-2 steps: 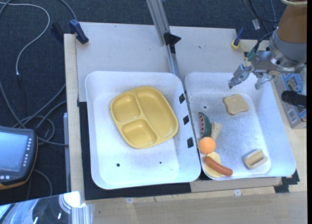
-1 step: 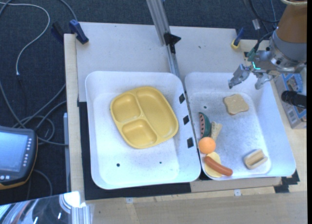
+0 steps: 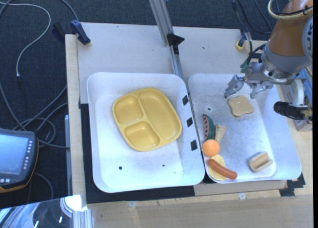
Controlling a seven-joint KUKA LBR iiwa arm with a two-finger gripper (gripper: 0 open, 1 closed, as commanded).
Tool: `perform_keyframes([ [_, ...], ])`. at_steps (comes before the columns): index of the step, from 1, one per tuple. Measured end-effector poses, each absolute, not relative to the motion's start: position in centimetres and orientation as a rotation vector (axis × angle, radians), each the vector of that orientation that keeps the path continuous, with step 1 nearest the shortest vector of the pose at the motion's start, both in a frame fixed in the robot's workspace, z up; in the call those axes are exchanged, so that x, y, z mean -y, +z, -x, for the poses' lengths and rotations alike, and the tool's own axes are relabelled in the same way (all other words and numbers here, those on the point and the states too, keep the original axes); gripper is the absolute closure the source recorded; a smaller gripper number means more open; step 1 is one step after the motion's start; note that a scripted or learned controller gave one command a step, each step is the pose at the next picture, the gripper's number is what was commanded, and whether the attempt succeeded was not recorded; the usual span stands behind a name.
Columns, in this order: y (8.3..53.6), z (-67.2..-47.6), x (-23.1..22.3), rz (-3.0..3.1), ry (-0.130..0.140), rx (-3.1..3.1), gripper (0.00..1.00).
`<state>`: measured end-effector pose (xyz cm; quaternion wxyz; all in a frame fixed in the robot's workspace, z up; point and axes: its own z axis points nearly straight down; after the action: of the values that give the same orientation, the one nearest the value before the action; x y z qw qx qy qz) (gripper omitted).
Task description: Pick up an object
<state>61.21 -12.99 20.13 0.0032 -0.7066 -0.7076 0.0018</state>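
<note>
- Looking down from the camera view: two white bins side by side on the bench (image 3: pixel 79 98), left bin (image 3: pixel 99 122) carrying a yellow divided plate (image 3: pixel 146 118), right bin (image 3: pixel 283 147) carrying the small food pieces.
- Hovering over the upper part of the right bin: pincer (image 3: pixel 246 90), fingers spread apart, nothing between them.
- Lying just below and between the fingertips: tan slice of toast (image 3: pixel 240 106), flat on the bin floor, probably the piece being gone for.
- Sitting well apart from it, along the bin's left wall: green-and-red wedge (image 3: pixel 207 126), orange ball (image 3: pixel 211 148), sausage (image 3: pixel 222 168) on a pale yellow piece (image 3: pixel 214 171); near the lower right, a small bread roll (image 3: pixel 260 162).
- Judged step: lining up and lowering onto the toast, not yet touching as far as can be told.
- Doing it well: centring over the slice so both fingers straddle opposite edges, not landing on its top face.
- Going down until the tips nearly meet the bin floor, since a thin flat piece gives little to bite.
- Closing gently and evenly; likely to slide or tip out if caught at a corner.
- Lifting straight up, then checking the slice sits between the fingers before counting it picked.
</note>
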Motion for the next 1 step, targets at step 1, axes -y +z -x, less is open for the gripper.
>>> perform_keyframes([
  [1, 15.83, -61.21, 13.27, 2.217, 0.006, 2.217, 0.00],
])
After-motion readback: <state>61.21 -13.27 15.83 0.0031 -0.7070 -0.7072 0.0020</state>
